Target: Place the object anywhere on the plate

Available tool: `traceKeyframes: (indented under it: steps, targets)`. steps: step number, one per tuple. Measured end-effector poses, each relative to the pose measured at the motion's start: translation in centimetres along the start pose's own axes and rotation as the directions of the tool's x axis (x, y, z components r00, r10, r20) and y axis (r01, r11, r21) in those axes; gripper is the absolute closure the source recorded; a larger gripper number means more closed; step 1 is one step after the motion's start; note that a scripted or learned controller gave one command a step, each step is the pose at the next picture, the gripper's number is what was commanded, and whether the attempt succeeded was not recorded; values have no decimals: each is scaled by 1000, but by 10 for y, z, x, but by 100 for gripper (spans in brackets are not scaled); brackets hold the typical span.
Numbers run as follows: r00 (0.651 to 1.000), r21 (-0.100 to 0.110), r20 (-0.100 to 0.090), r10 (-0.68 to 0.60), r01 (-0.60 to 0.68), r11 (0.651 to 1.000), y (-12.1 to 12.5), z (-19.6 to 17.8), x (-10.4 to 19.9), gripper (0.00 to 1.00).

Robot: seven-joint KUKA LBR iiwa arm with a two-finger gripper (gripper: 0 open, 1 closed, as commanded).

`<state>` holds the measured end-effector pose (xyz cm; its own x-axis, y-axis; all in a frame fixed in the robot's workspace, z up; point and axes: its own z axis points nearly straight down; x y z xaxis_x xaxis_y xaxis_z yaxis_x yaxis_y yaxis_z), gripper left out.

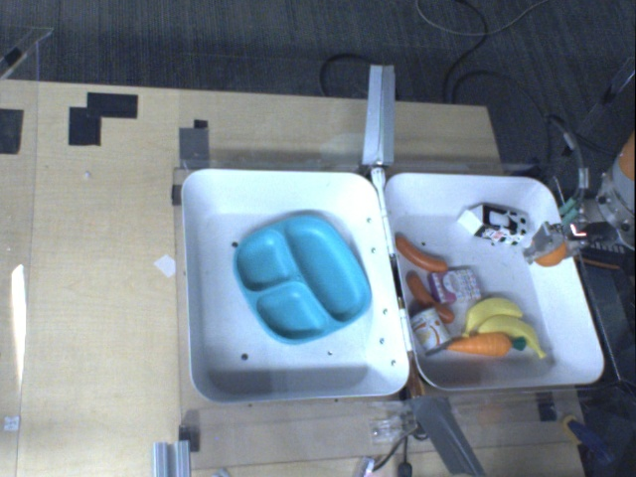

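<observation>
- blue three-compartment plastic plate sits in the middle of the left shallow white bin, nothing on it.
- grey two-finger gripper is at the right edge of the right shallow white bin, near its far right corner, coming in from the right.
- a small orange rounded object shows at the gripper tip; looks pinched there but too small and blurred, so cannot tell the gripper's state or whether it really holds it.
- judgement: that orange piece is likely the task's object; step in hand looks like lift and carry across the divider to the plate.
- handling guess: small, light, probably smooth plastic toy food, rounded so it may slip or roll; best taken across its narrow middle.
- rest of the right bin: orange-red sausage-shaped toy near the left edge, purple crinkly packet in the middle, yellow toy bananas and orange toy carrot toward the near edge, black-and-white small box toward the far edge.
- risk: object dropping at the rim between bins; plate is shallow and wide, so placement is easy.
</observation>
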<state>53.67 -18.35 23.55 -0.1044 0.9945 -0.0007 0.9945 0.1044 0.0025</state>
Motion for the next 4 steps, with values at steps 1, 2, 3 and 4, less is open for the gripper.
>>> traceKeyframes:
  steps: [1,2,3,4]
  targets:
    - [1000,2,-1,-27,27,1000,-3,36,84,100]
    - [966,2,-2,-259,259,966,9,53,175,100]
    - [965,1,-1,-264,264,965,66,32,254,100]
    - [965,2,-1,-264,264,965,66,32,254,0]
